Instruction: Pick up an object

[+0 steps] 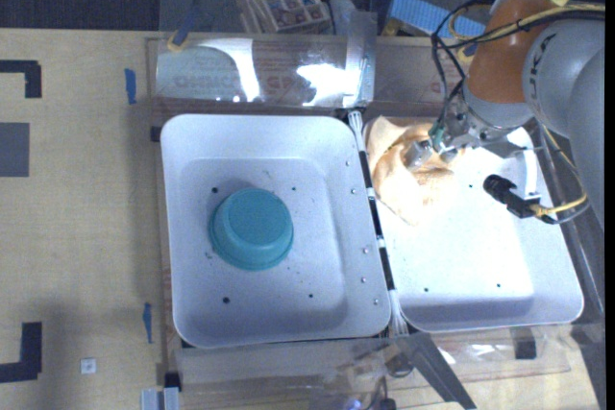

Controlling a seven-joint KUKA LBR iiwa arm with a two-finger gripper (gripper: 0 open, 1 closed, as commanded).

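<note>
Camera view, looking down at a slant: wooden bench (77,235) fills the left and lower frame, with black angle marks near its left edge and small blue tape bits near the bins. Two shallow white bins sit side by side at centre. Left bin (192,312) takes the middle of the frame; right bin (500,293) lies just beside it, rims touching along the centre line. Grey arm (577,62) enters from the upper right, orange band (509,53) above the wrist, black and yellow cables looped around it. A clear plastic sheet or cover (259,72), glaring with reflections, lies along the far side of the left bin at upper centre. Beyond the bench at the top of the frame is floor clutter: boxes and a blue item, too small to identify. A teal bowl (252,228) sits upside down near the middle of the left bin, apart from all walls. A tan, crumpled cloth or bag (399,182) lies in the upper left corner of the right bin, against the wall shared with the left bin. Gripper (432,147) is down at the cloth's upper right part, touching or pressing into it; whether it is released, clenched or grasping the cloth cannot be made out. A small black part (500,187) hangs beside the wrist over the right bin.
</note>
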